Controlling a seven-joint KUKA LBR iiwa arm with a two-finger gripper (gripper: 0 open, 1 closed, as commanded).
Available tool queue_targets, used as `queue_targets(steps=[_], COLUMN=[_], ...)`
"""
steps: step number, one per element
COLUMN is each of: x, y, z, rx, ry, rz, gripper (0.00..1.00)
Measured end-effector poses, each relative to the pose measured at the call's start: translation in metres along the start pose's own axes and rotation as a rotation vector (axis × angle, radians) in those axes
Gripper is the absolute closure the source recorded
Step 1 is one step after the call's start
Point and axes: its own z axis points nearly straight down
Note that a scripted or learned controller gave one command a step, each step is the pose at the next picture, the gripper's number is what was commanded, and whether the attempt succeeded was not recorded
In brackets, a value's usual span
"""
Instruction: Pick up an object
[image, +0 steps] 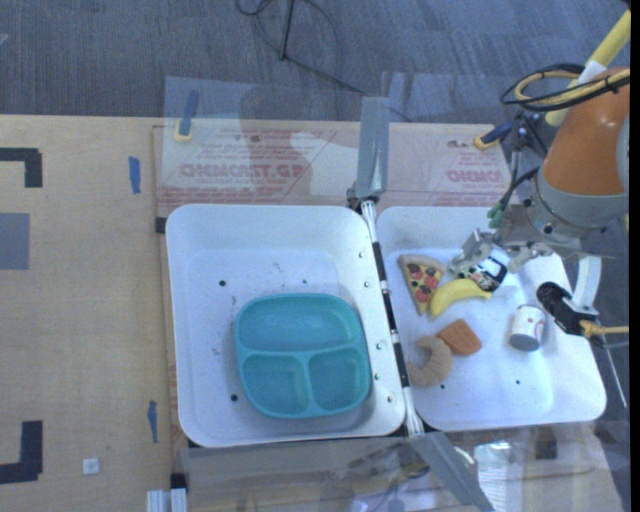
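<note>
Wooden table (80, 330), two bins. Right bin (560, 400): gripper (487, 262) low just above banana (458, 296), prob. lining up a grab; jaws' state — cannot tell.

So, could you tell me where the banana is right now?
The banana lies in the right bin, just below the gripper, between the pizza slice and the white cup.
</note>
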Motion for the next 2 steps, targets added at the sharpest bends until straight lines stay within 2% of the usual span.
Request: queue_targets(steps=[1, 2], x=[-0.06, 0.002], y=[0.01, -0.045], z=[0.098, 0.107], rx=[-0.002, -0.007], ry=[-0.001, -0.001], rz=[0.085, 0.116], gripper=[0.0, 0.0])
